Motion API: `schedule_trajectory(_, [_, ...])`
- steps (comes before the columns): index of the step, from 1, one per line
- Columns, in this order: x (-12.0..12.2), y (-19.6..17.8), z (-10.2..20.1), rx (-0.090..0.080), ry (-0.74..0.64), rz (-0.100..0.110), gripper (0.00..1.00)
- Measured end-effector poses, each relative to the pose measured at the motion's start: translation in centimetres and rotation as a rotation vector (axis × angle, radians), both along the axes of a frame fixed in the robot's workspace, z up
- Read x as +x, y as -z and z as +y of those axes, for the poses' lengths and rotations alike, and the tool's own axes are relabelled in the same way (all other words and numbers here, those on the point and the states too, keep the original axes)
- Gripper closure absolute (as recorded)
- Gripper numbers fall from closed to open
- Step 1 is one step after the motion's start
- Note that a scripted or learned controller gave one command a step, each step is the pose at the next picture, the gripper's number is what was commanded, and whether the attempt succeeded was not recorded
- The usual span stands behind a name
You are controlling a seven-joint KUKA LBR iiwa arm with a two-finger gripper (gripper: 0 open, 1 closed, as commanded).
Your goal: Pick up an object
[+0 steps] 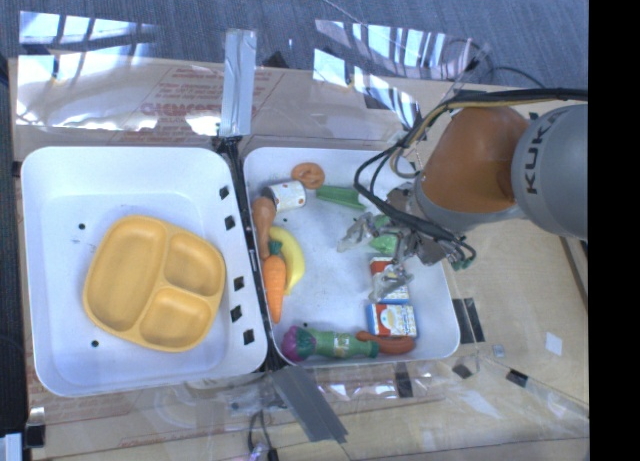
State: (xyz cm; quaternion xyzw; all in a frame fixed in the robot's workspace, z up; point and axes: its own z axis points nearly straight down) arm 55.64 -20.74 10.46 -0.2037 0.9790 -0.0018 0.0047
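My gripper (pixel 378 254) hangs low over the right bin (pixel 330 164), right of its middle, under the orange-banded wrist. Its two grey fingers (pixel 355 233) stand apart, so it is open. A small green item (pixel 386 244) lies between them, and I cannot tell whether they touch it. A red-labelled packet (pixel 384 270) sits just below the gripper, and a small blue and white carton (pixel 392 320) lies nearer the front. On the bin's left side are a banana (pixel 291 257) and a carrot (pixel 275 287).
An orange ring (pixel 308 175), a small white can (pixel 289 195), a green pod (pixel 340 196) and a brown sausage (pixel 262 216) lie at the right bin's back. A purple and green vegetable (pixel 322 344) lies along its front wall. The left bin (pixel 40 179) holds a yellow divided plate (pixel 153 282).
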Motion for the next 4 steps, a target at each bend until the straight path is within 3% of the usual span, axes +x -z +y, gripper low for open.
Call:
schedule_trajectory(1, [0.2, -1.1, 0.1, -0.001, -0.004, -0.006, 1.0])
schedule_trajectory(2, [0.2, -1.1, 0.2, -0.001, -0.005, -0.006, 0.0])
schedule_trajectory(3, [0.8, 1.2, -0.2, 0.001, -0.007, 0.002, 0.0])
schedule_trajectory(4, [1.1, 0.1, -0.1, -0.002, -0.01, -0.01, 1.0])
